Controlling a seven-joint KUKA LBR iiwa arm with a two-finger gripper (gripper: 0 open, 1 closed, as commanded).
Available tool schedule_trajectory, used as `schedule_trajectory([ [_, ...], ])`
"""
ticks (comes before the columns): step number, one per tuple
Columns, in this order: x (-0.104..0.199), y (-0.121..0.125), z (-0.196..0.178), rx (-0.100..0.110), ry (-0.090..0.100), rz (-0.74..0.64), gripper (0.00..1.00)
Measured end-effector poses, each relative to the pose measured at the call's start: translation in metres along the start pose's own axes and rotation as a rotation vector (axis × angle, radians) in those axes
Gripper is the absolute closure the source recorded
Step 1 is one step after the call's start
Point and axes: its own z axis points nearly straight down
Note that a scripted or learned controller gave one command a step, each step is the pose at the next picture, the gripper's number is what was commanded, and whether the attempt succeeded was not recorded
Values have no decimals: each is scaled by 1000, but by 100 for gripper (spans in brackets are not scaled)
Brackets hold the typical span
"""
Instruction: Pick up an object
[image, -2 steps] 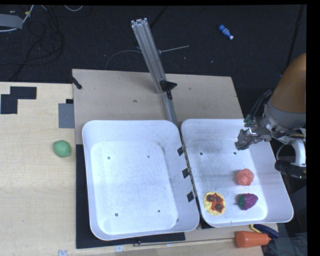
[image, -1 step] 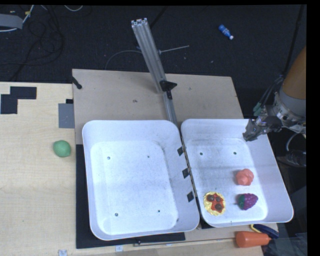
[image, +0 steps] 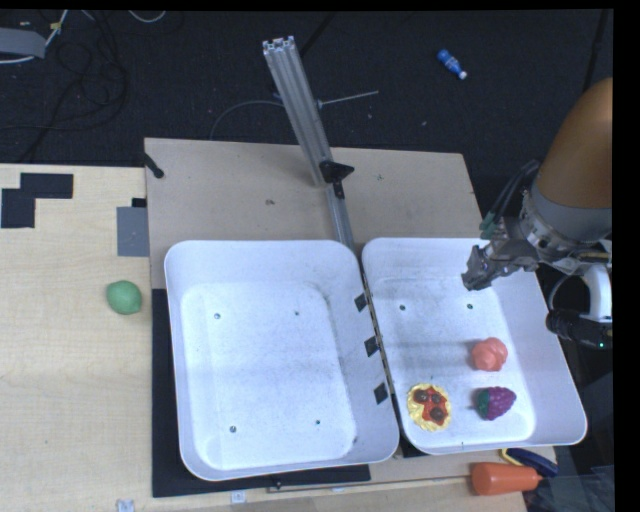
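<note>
- Nearest the camera, an orange carrot-shaped toy (image: 503, 478) lies on the bench just outside the front edge of the right bin, with a small blue and yellow item (image: 532, 460) touching its far side
- Two shallow white bins sit side by side on a tan board: the left bin (image: 190, 300) and the right bin (image: 560, 400), joined by small black clips along their shared edge
- Inside the right bin, near its front, three toys rest close together but apart: a yellow pizza-like piece with red dots (image: 429, 406), a purple grape bunch (image: 494, 402), and, just behind the grapes, a pinkish-orange rounded fruit (image: 489, 353)
- The grey arm with its orange band enters from the right; its dark gripper (image: 478, 274) hangs over the back right part of the right bin, well apart from the three toys; whether its fingers are spread or closed cannot be made out
- A green ball (image: 124, 297) sits on the pale wooden surface left of the bins
- A metal rail (image: 305, 120) runs diagonally behind the bins
</note>
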Motion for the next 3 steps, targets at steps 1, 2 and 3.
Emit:
schedule_trajectory([
  [1,43,-7,9,1,0,-1,100],
  [2,92,-24,26,2,0,-1,100],
  [3,139,-41,39,1,0,0,100],
])
